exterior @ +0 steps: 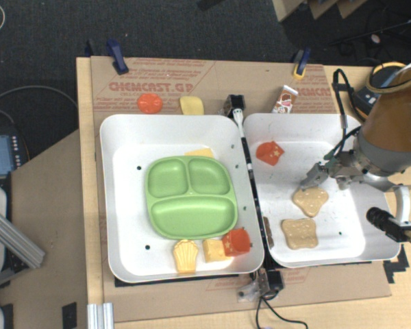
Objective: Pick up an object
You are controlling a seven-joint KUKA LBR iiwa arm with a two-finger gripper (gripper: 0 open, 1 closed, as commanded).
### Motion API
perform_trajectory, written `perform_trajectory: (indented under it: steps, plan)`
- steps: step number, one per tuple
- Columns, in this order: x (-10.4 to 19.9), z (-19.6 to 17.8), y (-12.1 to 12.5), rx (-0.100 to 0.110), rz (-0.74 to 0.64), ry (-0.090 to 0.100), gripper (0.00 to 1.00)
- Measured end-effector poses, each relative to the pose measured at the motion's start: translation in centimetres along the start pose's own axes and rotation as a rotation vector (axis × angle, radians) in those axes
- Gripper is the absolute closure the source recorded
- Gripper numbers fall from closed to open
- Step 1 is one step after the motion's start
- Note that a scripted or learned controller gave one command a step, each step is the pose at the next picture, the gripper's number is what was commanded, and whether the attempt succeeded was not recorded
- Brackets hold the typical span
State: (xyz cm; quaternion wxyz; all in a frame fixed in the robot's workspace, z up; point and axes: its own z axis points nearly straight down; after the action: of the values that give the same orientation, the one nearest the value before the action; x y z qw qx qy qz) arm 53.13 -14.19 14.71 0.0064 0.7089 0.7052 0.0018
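**Nothing lifted yet: tool low in the right bin, beside the toast**

From where I sit, the pick is not done. I see the tool [314,177] down inside the right bin [349,249], reaching in from the right under the grey and orange arm [390,125], and nothing sits between its fingers. They look slightly apart at the tips, though they are dark and small in my view, so I hold that loosely.

The likeliest target, in my judgement, is the upper toast piece [309,200]. It lies flat on the bin floor just below the tool tips, very near them; I cannot tell whether they touch. A second toast piece [300,232] lies flat a little further toward the front of the same bin, apart from the first. A red block [269,152] rests toward the bin's back left corner, off to the left of the tool and clear of it.

The left bin [116,184] carries a green divided plate [190,196] with a few small yellow and red toy foods along its front edge, all well away from the tool. More small items rest on the counter [89,252] behind the bins.

What remains, as I read it: settle over a piece, close on it, and lift it clear of the bin floor.
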Motion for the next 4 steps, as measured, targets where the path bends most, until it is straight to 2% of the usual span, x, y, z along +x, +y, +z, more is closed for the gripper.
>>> perform_trajectory:
  steps: [1, 2, 3, 4]
  plan:
    - [-0.6, 6.6, 1.7, 0.015, -0.006, 0.007, 0.0]
    - [-0.6, 5.1, 1.9, 0.006, -0.005, 0.005, 1.0]
    - [5.3, -4.8, 4.0, 0.0, -0.013, 0.007, 1.0]
    - [4.9, -4.1, 3.7, 0.012, -0.007, 0.006, 0.0]
